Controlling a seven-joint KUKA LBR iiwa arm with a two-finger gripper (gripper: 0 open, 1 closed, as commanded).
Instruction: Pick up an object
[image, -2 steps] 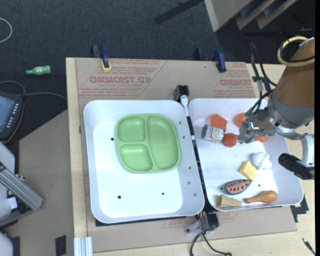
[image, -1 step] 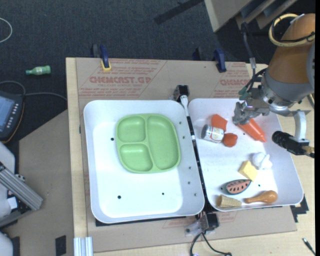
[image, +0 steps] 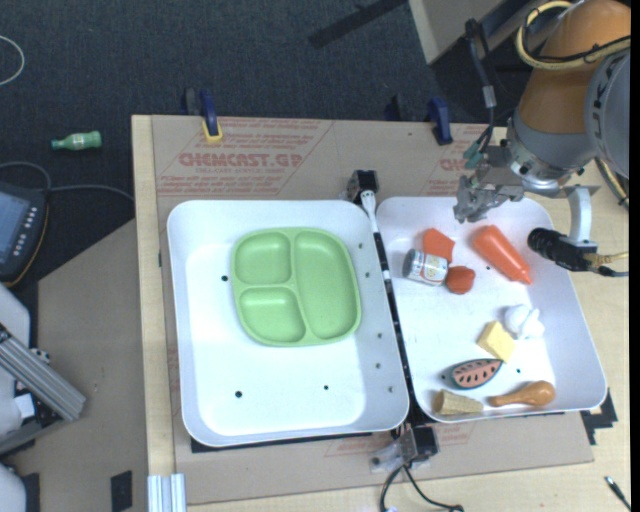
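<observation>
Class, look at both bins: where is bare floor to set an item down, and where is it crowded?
Left bin: bare floor in front of and left of the green divided plate. Right bin: a bare patch in the middle, between the small can and the fish toy. Its far part and near right corner are crowded.

Pale green divided plate (image: 297, 286) in white left bin (image: 200, 380). Right bin (image: 570, 340): orange carrot (image: 501, 253), red ball (image: 460, 280), yellow block (image: 496, 340), possibly a striped fish (image: 473, 374).
</observation>
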